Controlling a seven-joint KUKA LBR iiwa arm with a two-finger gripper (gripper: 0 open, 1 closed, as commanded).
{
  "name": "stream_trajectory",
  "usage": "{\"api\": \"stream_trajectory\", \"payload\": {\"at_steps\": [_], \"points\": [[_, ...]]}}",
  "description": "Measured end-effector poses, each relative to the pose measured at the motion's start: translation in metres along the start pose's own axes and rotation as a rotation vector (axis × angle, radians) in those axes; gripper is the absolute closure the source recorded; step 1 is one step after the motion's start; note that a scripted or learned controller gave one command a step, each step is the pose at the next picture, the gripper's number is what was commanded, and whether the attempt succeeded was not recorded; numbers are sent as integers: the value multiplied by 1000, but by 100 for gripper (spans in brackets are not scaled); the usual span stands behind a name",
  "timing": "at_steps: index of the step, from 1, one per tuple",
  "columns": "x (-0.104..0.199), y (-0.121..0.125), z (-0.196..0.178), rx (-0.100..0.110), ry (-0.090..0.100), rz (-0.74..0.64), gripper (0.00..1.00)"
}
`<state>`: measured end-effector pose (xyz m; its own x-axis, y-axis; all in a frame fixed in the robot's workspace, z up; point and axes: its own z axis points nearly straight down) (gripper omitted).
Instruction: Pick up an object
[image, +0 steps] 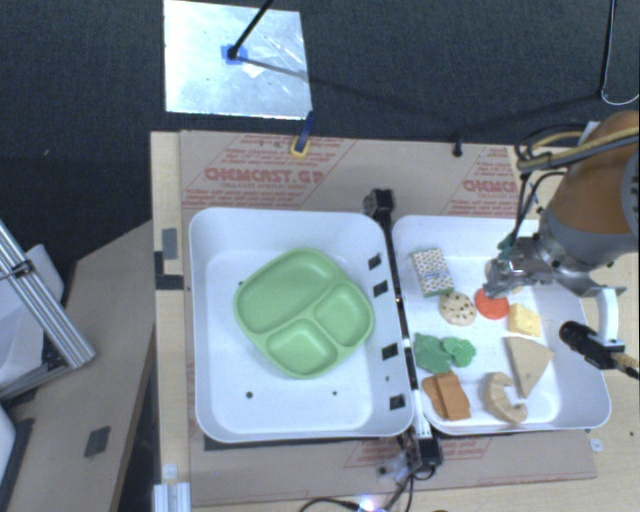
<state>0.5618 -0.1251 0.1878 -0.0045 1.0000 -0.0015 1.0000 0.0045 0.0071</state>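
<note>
My gripper (503, 274) hangs over the right bin (580, 410), near its back right part. Just below it lies a red round slice (491, 305), partly covered by the gripper's tip; whether they touch I cannot tell. A speckled cookie (459, 307) lies left of the slice. A small yellow cube (524, 320) lies to the right of the slice. A patterned little box (431, 270) rests further back on the left.
Toward the front of the right bin lie a green leafy piece (444, 351), an orange block (447, 396), a tan croissant (503, 398) and a pale wedge (527, 363). The left bin (215, 400) holds a green divided plate (303, 311).
</note>
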Motion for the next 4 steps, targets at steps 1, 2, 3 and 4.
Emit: {"api": "stream_trajectory", "payload": {"at_steps": [1, 2, 3, 4], "points": [[0, 2, -39, 1, 0, 0, 100], [53, -22, -32, 7, 4, -4, 100], [61, -25, -40, 5, 2, -2, 100], [67, -17, -33, 5, 1, -2, 100]]}}
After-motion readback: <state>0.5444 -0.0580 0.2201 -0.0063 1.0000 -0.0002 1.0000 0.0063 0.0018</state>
